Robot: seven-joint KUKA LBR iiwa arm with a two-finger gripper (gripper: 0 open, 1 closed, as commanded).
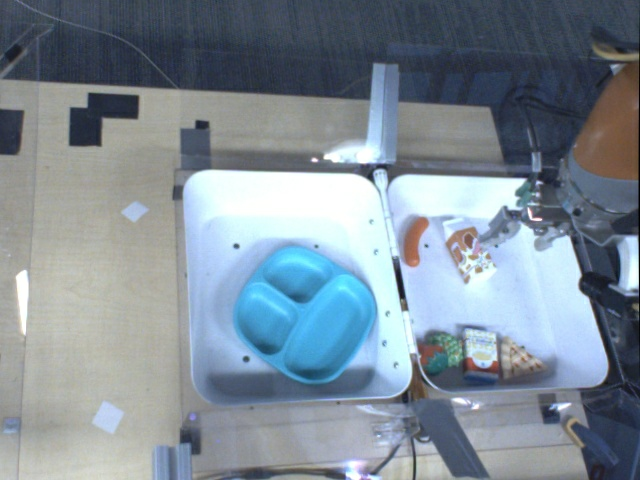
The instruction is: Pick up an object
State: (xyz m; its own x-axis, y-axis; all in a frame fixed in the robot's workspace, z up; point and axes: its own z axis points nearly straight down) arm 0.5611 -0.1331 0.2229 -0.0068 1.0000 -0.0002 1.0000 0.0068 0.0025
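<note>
A pale wooden bench (90, 298) is seen carrying two shallow white plastic bins side by side. The left white bin (215, 228) is occupied by a blue three-compartment plastic plate (305, 313), which is placed toward the bin's near edge, slightly right of its middle. The right white bin (570, 318) is entered from its right edge by the grey arm with the orange band (610, 133), and the two-finger gripper (497, 230) is positioned low over the far half of that bin. Its tip is seen at the upper right edge of a small white and orange printed packet (470, 253), touching it or just above it; whether the jaws are apart or together cannot be told. An orange sausage-shaped toy (413, 241) is laid near the bin's left wall. Along the near edge, a green leafy toy (440, 352), a small yellow and red carton (481, 352) and a tan waffle-patterned piece (520, 358) are lined up, touching one another
</note>
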